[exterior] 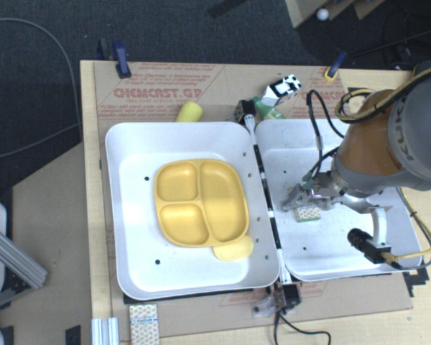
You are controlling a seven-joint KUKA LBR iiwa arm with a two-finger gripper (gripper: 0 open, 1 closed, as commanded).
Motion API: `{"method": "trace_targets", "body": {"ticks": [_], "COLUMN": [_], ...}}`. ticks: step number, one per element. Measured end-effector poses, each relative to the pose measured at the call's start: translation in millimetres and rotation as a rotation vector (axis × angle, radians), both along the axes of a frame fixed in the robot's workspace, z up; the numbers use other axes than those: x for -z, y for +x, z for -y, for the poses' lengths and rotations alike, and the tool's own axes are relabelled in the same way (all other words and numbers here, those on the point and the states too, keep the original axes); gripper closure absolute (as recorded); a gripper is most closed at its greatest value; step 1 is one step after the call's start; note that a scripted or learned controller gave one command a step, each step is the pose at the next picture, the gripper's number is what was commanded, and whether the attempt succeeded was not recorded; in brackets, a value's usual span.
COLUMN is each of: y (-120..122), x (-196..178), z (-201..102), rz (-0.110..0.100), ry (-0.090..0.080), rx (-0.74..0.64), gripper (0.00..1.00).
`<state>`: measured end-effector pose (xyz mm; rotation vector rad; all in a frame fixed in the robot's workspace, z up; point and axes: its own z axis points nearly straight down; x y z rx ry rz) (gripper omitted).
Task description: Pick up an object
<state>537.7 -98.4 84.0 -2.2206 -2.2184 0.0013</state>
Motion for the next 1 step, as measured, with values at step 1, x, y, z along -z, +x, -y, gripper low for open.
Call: {"method": "trace_targets", "body": {"ticks": [1], "y": [0.7], "x": [-10.1], "z": [0.0], "rz": [0.003], "ry": [-0.001], "rx": [0.001], "gripper": [1.00]}}
